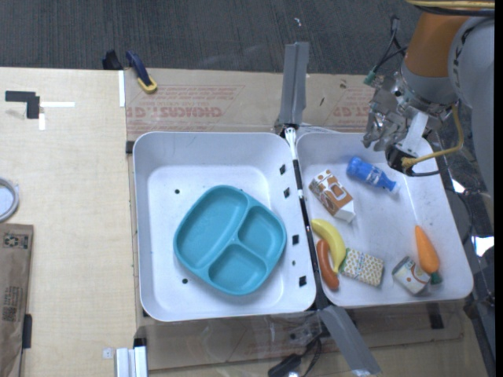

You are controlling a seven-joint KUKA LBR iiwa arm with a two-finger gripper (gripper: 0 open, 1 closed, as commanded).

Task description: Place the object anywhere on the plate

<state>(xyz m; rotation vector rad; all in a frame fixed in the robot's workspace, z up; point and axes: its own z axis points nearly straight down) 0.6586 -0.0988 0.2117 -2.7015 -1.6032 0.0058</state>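
Observation:
A blue divided plate (229,240) lies tilted in the left bin (157,210). The right bin (440,218) holds a blue bottle (372,173), a small brown-and-white carton (331,195), a banana (330,240), a sausage (327,265), a patterned cracker packet (361,267), a carrot (426,249) and a small can (411,276). My gripper (382,137) hovers over the far edge of the right bin, just behind the blue bottle, with nothing seen between its fingers.
A grey divider post (295,85) rises between the bins at the back. A blue-and-yellow clamp (140,72) lies on the cardboard behind the left bin. A roll of tape (5,200) sits at the far left of the bench.

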